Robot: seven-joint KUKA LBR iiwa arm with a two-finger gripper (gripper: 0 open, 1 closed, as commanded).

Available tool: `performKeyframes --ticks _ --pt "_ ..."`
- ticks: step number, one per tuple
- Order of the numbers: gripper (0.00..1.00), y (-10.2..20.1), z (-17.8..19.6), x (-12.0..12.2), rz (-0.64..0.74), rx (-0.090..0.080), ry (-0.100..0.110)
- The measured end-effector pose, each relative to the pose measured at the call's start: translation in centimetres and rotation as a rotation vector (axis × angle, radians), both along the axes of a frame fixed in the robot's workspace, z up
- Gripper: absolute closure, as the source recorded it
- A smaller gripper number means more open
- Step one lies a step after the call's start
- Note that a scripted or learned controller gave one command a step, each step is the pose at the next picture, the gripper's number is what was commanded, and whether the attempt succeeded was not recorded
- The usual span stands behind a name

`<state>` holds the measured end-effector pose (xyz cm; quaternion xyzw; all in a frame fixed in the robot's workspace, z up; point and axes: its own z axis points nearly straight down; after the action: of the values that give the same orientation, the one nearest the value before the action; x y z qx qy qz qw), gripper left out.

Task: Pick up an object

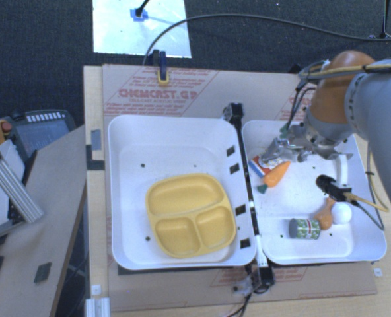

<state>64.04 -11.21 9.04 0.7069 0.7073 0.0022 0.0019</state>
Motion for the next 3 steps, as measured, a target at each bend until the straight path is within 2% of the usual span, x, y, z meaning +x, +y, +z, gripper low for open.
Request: performKeyframes --ticks 1,2,3 --pt "0.00 0.0 0.1 0.4 0.002 -0.001 -0.003" --pt "1.00 0.1 1.4 0.7 0.003 0.002 -0.013" --pt "1.00 0.7 6.3 1.5 0.005 -0.002 -0.001"
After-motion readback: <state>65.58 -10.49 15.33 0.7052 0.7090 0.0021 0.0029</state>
